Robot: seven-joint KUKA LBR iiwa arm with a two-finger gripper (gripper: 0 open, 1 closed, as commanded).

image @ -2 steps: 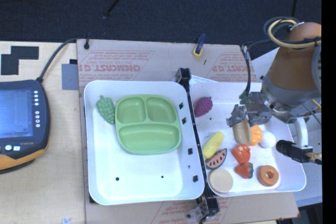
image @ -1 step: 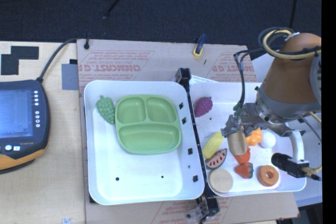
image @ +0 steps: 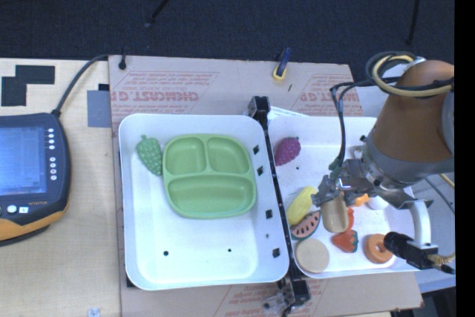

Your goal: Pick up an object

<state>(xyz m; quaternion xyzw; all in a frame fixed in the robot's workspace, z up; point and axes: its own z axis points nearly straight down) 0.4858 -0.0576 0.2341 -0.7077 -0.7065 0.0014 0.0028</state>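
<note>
From the overhead camera I see two shallow white bins side by side on the counter (image: 82, 182). My arm (image: 412, 122), grey with an orange band, reaches in from the right and hangs low over the right bin (image: 326, 152).

The gripper (image: 334, 208) sits down among a cluster of toy foods near the bin's front. A tan, bottle-like piece (image: 334, 217) lies right under the gripper, but I cannot tell whether it is caught or merely beneath it; whether the gripper is parted or closed is hidden from this angle. Nothing looks lifted clear of the bin, so I judge the pick as not yet done: the approach is made, while a secure hold and the lift are left.

Close around that spot lie a yellow banana (image: 300, 204), a watermelon slice (image: 305, 225), a pale round disc (image: 312, 255), a red piece (image: 345, 240) and an orange donut (image: 378, 249). A purple grape bunch (image: 286, 150) lies apart toward the back. These neighbours crowd the gripper, so a nudge or a double catch seems likely.

The left bin (image: 193, 256) holds a green divided plate (image: 209, 176) with a green bumpy fruit (image: 150, 154) touching its left rim. A control pendant (image: 30, 174) rests on the counter, well left.
</note>
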